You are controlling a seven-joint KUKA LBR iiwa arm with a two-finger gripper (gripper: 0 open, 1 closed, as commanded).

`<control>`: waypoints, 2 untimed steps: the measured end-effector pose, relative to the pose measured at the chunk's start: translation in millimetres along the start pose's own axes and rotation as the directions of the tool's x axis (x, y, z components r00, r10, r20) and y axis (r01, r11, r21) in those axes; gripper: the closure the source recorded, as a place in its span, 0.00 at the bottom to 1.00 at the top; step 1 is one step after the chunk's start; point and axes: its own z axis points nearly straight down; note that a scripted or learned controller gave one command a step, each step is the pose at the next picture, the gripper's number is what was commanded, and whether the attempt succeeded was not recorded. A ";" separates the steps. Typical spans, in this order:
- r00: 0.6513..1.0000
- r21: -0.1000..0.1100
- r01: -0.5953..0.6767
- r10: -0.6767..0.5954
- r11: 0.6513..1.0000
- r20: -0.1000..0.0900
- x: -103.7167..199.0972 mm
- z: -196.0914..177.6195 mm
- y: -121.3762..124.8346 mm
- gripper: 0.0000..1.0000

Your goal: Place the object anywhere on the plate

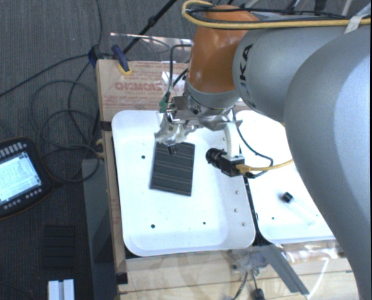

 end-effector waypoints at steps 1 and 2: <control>1.000 0.000 0.000 0.000 1.000 0.000 -0.3 -0.1 0.1 0.00; 0.996 -0.001 -0.087 0.087 0.996 0.001 84.5 2.4 32.0 0.00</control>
